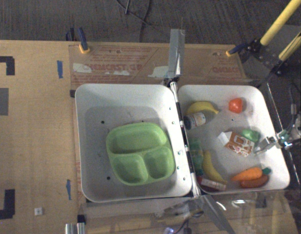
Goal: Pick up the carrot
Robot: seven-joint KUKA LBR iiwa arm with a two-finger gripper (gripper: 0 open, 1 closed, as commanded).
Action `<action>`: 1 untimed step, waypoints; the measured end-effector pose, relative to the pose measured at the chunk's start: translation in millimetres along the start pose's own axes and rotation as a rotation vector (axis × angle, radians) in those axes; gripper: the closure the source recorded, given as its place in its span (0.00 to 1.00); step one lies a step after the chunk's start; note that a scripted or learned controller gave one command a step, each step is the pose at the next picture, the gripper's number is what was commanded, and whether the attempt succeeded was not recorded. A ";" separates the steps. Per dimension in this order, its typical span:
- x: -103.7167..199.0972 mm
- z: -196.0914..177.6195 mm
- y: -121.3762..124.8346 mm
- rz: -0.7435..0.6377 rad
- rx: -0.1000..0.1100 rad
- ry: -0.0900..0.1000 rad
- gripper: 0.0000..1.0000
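The carrot [248, 174] is orange with a green stub at its right end. It lies on its side in the front right corner of the right bin [267, 104]. A reddish-brown sausage-shaped toy [255, 182] lies right against its front side. Nothing is touching the carrot from above.
The right bin also holds two bananas [201, 107] [212, 167], a red tomato [235, 105], a small bottle [195, 120], an orange-and-white packet [238, 143] and a green item [250, 134]. A small metal piece [268, 144] sits at its right rim. A green divided tray [139, 152] lies in the left bin [91, 106].
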State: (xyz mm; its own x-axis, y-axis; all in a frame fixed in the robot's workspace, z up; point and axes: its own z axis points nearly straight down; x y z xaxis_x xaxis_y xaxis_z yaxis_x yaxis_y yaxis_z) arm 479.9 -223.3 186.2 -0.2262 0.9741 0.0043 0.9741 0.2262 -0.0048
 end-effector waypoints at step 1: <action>0.6 90.3 -0.2 -0.185 -0.003 -0.002 0.00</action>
State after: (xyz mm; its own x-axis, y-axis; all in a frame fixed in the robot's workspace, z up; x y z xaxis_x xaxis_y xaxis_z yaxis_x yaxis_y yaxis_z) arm 479.1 -222.5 95.9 -0.4019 0.9157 0.0029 0.9157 0.4019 -0.0015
